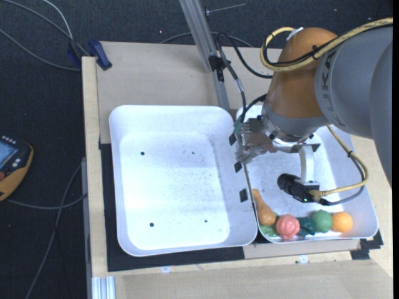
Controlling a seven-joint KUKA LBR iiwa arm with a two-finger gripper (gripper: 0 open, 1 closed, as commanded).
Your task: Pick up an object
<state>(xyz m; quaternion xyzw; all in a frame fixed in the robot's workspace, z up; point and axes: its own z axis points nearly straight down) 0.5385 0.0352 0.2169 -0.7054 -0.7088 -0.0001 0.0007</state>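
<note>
The wooden bench (156, 61) carries everything, and over its right half hangs the grey arm (355, 73), its orange band bulking above the wrist. Of the two white trays, the left bin (168, 179) shows a bare, faintly speckled floor, while the right bin (333, 167) sits under the arm and holds all the candidates for picking. The gripper (249, 143) hangs low over the right bin's left wall, close to the seam between the bins; from this slanted view I cannot tell how far open it is, and nothing can be seen in its grasp. The things to pick lie in a row along the right bin's near edge, well below the gripper: an orange ball (341, 222) at the right end, a green piece (320, 220) just beside it, a pink round toy (287, 226) touching or nearly touching that, and a carrot-shaped orange piece (264, 209) leaning up from the near-left corner. My reading is that the task is at the approach step — no object taken yet. The next move likely calls for shifting toward the near edge and descending onto one item; the carrot-shaped piece is nearest, though its place against the wall and its neighbour leaves little room for a clean grip.
</note>
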